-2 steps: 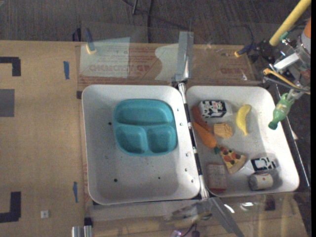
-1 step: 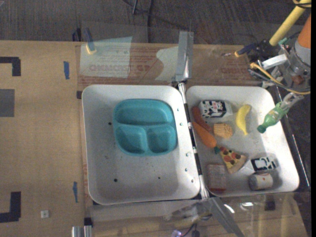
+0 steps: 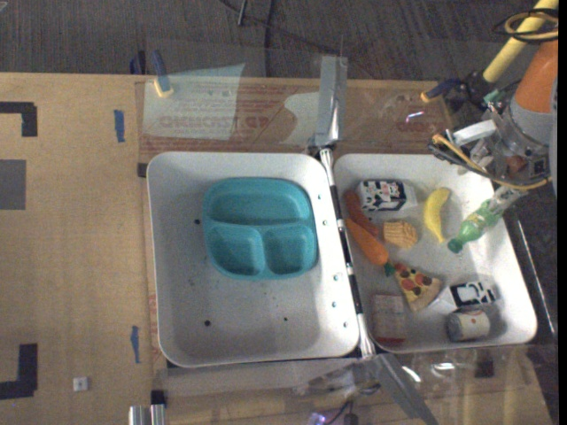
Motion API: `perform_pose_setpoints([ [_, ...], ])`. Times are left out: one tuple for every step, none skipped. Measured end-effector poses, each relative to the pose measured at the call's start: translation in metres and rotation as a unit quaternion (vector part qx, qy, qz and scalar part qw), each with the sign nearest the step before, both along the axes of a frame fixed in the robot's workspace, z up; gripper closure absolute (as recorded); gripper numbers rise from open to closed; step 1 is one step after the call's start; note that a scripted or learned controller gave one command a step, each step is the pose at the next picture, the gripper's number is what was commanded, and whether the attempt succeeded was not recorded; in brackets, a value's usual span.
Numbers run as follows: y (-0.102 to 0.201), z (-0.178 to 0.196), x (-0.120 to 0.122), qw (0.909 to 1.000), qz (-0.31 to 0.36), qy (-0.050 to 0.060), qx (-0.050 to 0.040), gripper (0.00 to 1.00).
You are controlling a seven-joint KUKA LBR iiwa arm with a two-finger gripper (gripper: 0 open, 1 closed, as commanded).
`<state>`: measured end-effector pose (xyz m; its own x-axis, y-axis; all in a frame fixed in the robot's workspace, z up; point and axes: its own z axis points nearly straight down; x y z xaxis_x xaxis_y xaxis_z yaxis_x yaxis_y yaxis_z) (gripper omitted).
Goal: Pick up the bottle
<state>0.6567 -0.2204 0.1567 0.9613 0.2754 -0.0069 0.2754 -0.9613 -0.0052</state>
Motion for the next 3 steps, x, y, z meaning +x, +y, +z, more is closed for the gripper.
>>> perform_pose_setpoints([
  [0.017,-0.065,-0.003,0.9834,0.181,-0.003,0.0091,0.0],
  [0.016,-0.065,-0.045,0.9914,0.13,-0.011,0.0054,0.0],
  [0.016,0.046,-0.014,0.9994,-0.035,-0.002,-0.0014,0.0],
])
